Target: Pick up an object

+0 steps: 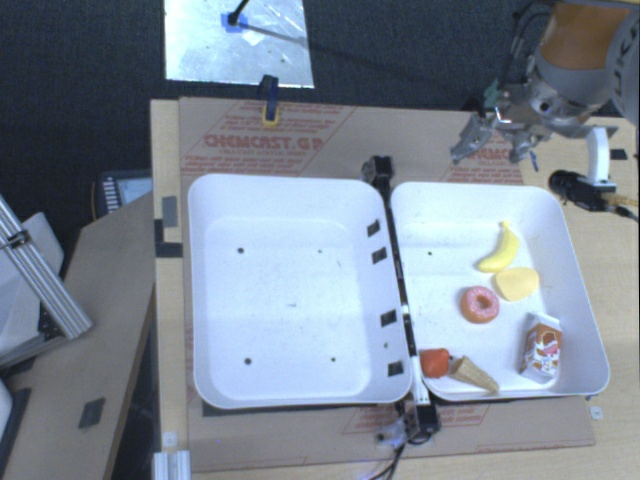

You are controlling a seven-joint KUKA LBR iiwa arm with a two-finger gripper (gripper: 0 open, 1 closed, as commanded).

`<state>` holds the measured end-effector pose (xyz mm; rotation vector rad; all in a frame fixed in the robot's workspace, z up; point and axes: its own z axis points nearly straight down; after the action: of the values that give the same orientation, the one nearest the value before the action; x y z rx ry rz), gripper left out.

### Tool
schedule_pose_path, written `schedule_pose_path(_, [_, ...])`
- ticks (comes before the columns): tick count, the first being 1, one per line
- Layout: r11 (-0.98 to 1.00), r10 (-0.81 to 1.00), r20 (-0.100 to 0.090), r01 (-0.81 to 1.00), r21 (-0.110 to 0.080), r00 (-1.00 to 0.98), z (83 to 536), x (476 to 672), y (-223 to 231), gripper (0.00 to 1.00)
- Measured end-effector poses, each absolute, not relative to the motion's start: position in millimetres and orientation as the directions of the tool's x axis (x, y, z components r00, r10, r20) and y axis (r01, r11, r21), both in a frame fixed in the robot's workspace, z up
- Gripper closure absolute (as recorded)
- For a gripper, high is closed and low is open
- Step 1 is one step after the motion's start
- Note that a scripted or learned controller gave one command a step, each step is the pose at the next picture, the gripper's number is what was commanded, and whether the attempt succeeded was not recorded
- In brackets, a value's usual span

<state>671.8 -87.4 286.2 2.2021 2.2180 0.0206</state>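
Dark carpet [80, 68] fills the room floor around the bench; on it, far beyond the right bin [440, 218], lies a shiny metal sheet [238, 28] with a small blue mark. Brown cardboard [290, 133] printed with red lettering covers the bench top beneath both bins; a pale table edge and a slanted aluminium rail [40, 278] sit well to the left of the right bin. The left bin [290, 288] touches the right bin along a black clipped seam. The arm [590, 28], grey with an orange band, hangs above the cardboard just beyond the right bin's far right corner; its gripper [495, 146] is held above the board with the two fingers spread apart and nothing between them. Inside the right bin, towards its right wall: a small juice carton [541, 352] near the front corner, a yellow banana [501, 249] further back, a pale yellow chip-like piece [518, 284] just in front of the banana, a pink doughnut [480, 304] beside that; an ice-cream cone [474, 374] and a red piece [435, 362] lie by the front wall near the seam.
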Motion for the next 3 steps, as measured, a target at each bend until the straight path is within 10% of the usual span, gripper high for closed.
schedule_pose_path(1, [-0.001, 1.0, 0.0, 1.0, -0.011, 0.001, 131, 665.2, -119, 0.0])
schedule_pose_path(2, [0.0, 1.0, -0.002, 1.0, 0.006, 0.0, 181, 669.6, -141, 0.0])
schedule_pose_path(3, [-0.002, 1.0, -0.001, 1.0, -0.004, 0.002, 92, 666.4, -191, 0.0])
